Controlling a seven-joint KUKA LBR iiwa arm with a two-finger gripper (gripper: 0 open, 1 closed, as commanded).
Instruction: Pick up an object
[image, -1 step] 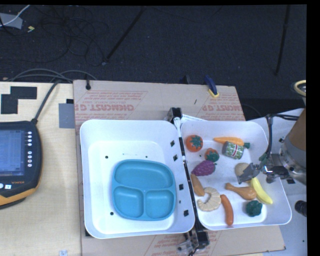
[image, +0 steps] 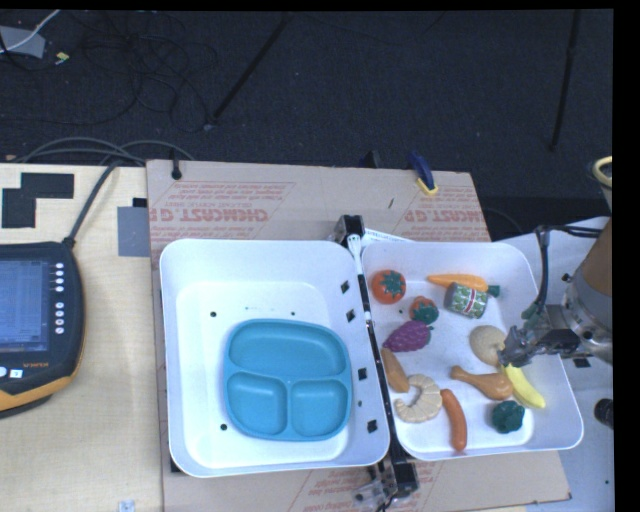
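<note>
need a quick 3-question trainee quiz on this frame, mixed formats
1. True or false: the blue divided plate lies in the left bin.
2. Which item lies nearest the hand? A) tomato B) banana C) purple grapes
3. Fill in: the small green can lies just below the ____.

Key: 1 true; 2 B; 3 carrot

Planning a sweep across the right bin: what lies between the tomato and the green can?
In the camera view, the orange carrot lies between the tomato and the green can, slightly above their line. A small red-and-green piece sits just below it.
</note>
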